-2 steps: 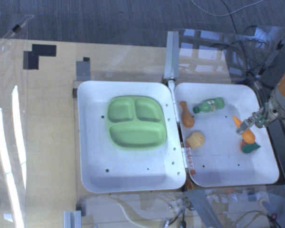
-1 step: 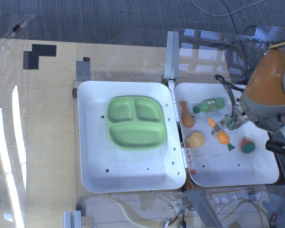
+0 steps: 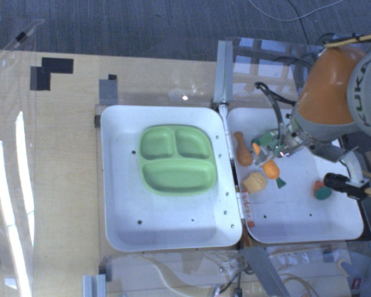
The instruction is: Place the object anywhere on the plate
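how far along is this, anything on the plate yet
Done: nothing yet. The green plate in the left bin has no object on it. In hand: the end effector is over the right bin, near the orange carrot, the tan piece and the brown drumstick, which lie in the bin. Left: grasping one object, carrying it across, and setting it on the plate.

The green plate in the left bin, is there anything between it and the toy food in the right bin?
Only the two bins' raised rims, meeting between the green plate and the toy carrot, drumstick and cracker. Nothing else visible blocks the way.
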### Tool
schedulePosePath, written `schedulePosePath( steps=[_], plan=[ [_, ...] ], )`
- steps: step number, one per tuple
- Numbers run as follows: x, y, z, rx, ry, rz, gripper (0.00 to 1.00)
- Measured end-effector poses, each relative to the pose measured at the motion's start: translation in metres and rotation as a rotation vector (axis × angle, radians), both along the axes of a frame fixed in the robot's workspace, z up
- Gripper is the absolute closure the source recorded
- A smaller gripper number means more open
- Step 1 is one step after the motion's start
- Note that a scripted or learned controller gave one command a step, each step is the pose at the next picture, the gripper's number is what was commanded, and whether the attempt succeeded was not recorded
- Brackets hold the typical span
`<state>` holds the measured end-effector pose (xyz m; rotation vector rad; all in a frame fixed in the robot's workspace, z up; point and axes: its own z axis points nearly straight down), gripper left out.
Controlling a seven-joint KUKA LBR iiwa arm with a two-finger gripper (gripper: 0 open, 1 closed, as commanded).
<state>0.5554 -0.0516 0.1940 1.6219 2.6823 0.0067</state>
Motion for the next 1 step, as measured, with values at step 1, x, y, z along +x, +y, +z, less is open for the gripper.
schedulePosePath(
  steps=[1],
  plan=[
    [0.0293, 0.0787, -0.0090, 0.001, 0.004, -0.028, 1.00]
  ],
)
